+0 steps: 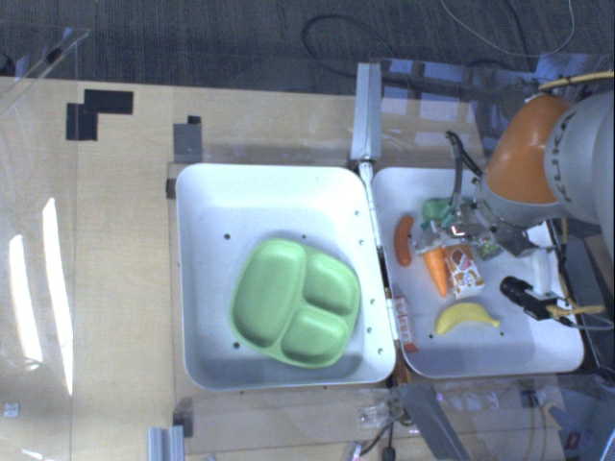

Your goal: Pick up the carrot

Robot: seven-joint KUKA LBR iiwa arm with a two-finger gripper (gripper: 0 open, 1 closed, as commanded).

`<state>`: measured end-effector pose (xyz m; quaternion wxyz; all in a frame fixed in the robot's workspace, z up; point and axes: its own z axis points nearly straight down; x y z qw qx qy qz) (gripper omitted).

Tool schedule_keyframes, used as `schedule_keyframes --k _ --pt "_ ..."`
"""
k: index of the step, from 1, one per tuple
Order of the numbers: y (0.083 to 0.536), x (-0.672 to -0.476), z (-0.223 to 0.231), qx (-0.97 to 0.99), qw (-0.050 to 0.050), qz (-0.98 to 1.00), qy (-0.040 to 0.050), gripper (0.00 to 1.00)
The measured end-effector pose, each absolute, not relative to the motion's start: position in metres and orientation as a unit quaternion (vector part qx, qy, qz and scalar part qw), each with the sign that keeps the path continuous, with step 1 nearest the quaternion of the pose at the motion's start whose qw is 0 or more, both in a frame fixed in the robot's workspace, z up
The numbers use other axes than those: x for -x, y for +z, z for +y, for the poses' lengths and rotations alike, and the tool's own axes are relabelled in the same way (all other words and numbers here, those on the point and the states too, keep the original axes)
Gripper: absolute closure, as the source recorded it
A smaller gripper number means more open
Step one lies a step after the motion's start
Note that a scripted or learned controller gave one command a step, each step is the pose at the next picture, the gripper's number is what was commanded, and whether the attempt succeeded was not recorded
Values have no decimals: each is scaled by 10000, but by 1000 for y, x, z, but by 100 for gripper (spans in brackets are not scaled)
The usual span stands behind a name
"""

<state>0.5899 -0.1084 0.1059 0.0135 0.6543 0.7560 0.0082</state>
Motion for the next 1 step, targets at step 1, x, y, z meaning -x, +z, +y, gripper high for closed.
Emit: schedule_keyframes --k 1 --pt "201 -609 -84 -6621 31 7494 21 100"
